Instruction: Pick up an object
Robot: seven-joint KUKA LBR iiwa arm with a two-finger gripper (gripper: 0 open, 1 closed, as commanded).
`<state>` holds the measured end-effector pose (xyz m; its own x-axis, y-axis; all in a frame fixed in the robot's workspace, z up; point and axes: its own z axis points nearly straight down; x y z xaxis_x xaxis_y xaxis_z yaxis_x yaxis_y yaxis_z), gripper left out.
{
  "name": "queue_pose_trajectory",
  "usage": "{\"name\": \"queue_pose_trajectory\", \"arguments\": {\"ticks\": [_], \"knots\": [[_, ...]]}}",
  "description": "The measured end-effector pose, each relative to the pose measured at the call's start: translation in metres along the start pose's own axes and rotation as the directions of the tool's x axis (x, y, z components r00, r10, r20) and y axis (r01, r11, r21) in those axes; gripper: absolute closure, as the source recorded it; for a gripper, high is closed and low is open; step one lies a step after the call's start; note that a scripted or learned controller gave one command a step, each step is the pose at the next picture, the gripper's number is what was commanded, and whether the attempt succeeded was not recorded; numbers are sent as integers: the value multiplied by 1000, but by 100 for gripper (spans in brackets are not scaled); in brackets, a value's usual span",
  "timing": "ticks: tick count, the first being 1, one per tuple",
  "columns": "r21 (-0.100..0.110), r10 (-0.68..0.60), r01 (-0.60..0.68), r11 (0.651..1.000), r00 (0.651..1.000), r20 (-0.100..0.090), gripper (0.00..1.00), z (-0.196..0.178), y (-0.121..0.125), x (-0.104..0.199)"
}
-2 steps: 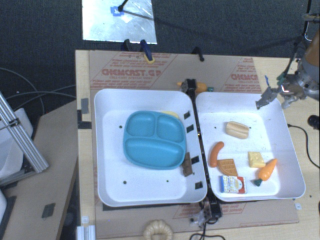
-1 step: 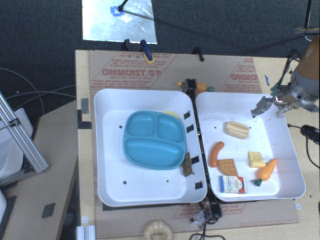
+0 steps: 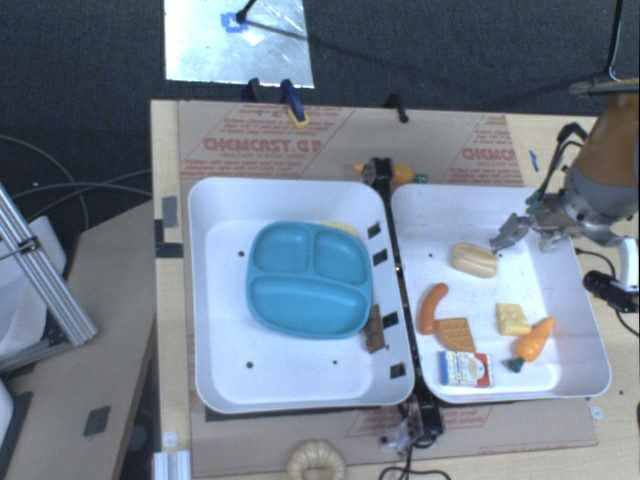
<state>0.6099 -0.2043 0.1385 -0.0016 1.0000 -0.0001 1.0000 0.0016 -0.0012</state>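
The right bin (image 3: 590, 368) holds several toy foods: a pale bread roll (image 3: 474, 259), an orange sausage (image 3: 432, 308), a brown cracker (image 3: 455, 333), a yellow cheese block (image 3: 513, 319), a carrot (image 3: 535, 340) and a small printed box (image 3: 465, 369). My gripper (image 3: 530, 235) hangs over the upper right part of this bin, just right of and above the bread roll. Its fingers are spread open with nothing between them.
The left bin (image 3: 215, 368) holds a blue divided plate (image 3: 308, 278), with a small brown piece (image 3: 375, 330) at the plate's right edge and a yellow thing (image 3: 342, 228) peeking out behind it. A yellow-orange object (image 3: 400, 175) lies beyond the bins at the divider.
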Motion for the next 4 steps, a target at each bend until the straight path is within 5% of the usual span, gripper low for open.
{"name": "queue_pose_trajectory", "arguments": {"ticks": [1,2,4], "knots": [[0,0,0,1000,1000,0,0,51,0,1],[-8,0,0,1000,1000,0,100,37,3,0],[-7,-4,4,1000,1000,1,100,-72,9,9]]}}
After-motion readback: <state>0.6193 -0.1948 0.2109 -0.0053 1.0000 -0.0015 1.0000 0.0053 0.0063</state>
